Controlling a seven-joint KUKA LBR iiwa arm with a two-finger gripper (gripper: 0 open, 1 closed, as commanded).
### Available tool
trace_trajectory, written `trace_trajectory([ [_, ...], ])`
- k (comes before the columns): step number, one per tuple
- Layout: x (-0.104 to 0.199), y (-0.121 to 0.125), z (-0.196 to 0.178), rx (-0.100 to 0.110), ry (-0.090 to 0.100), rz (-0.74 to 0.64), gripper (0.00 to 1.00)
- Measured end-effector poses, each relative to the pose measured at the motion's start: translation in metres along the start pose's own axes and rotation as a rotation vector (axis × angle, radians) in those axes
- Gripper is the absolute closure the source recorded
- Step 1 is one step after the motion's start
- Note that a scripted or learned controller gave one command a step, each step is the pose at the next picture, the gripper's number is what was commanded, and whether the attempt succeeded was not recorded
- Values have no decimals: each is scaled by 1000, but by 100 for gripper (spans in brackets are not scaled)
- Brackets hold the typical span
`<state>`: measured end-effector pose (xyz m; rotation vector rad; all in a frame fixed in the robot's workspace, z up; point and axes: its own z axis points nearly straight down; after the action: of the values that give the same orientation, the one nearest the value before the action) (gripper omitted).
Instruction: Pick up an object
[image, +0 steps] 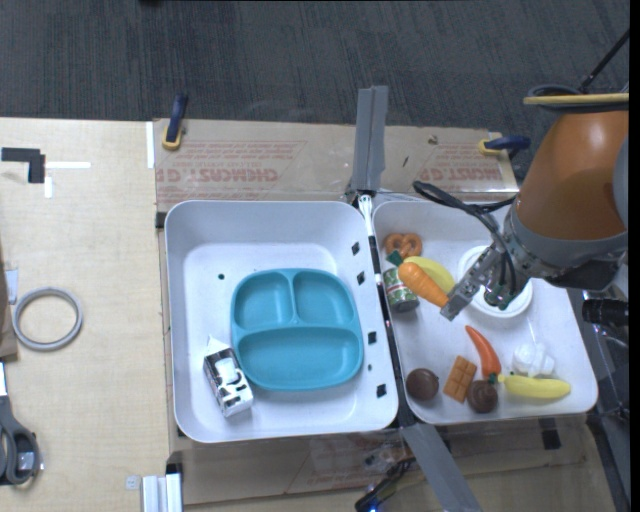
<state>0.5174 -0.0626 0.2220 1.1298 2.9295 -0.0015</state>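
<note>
Can't tell if fingers are apart or together, too blurry. Gripper hovering low in the right bin, just beside the toy carrot and yellow piece. Nothing visibly clamped. Red pepper further down, banana near the corner.

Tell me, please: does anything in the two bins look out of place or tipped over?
One thing stands out mildly. In the left bin, a small black-and-white carton lies tilted against the corner of the blue divided plate. In the right bin, the toy foods lie loosely scattered, which looks normal. No spill or damage shows.
</note>
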Motion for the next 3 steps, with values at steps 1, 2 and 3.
trace_trajectory([
  [1,-9,-65,111,2,4,248,100],
  [2,26,-13,18,0,1,257,100],
  [3,-48,-10,131,2,0,440,100],
])
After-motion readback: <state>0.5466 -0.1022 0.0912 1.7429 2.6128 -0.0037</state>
